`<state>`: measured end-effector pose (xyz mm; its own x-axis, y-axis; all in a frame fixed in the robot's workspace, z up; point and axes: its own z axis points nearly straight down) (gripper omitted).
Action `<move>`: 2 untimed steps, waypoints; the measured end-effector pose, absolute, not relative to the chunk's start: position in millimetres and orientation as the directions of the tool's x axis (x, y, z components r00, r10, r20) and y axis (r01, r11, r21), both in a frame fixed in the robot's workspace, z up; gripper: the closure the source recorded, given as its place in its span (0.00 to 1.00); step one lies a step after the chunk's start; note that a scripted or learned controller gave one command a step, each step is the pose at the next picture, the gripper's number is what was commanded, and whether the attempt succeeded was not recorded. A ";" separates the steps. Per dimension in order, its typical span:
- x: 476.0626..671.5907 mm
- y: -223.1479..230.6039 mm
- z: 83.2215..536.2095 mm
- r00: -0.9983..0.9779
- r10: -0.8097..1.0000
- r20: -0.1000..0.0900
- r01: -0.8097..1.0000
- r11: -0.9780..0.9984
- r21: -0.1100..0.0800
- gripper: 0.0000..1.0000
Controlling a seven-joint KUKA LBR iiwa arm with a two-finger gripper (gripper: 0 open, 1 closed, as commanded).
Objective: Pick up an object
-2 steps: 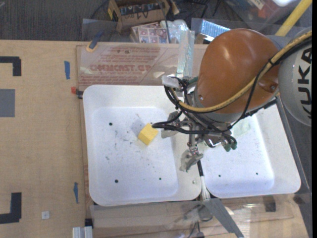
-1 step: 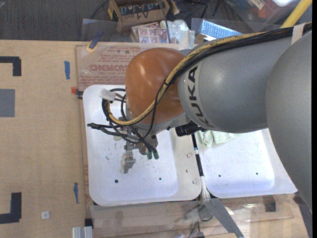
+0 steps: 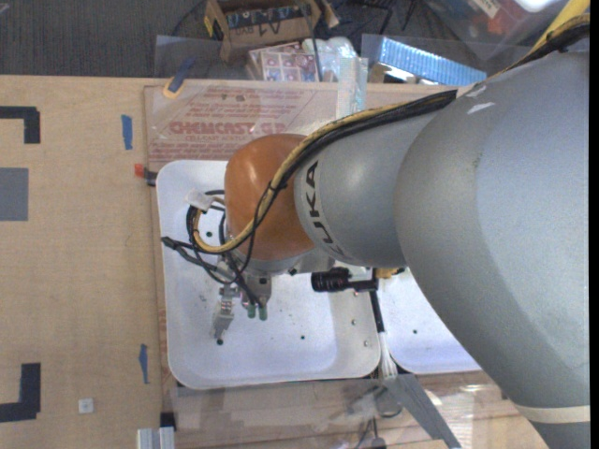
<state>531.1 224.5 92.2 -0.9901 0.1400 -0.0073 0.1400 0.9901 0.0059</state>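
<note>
Camera view, grey arm (image 3: 449, 185) over left white bin (image 3: 281, 355), end effector (image 3: 240, 311) near its floor, grip unclear

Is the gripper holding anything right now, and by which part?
Cannot be told: the gripper hangs low over the white bin, but its grasp is too small and cluttered with cables to read.

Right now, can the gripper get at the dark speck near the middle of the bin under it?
Probably yes: the gripper hangs over that bin, and nothing stands between it and the speck. Maybe just a mark.
</note>
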 end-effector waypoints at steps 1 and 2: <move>566.7 220.2 91.2 -0.857 0.516 -0.004 0.516 0.857 0.011 0.00; 642.9 228.4 90.6 -0.705 0.709 -0.006 0.709 0.705 0.012 0.00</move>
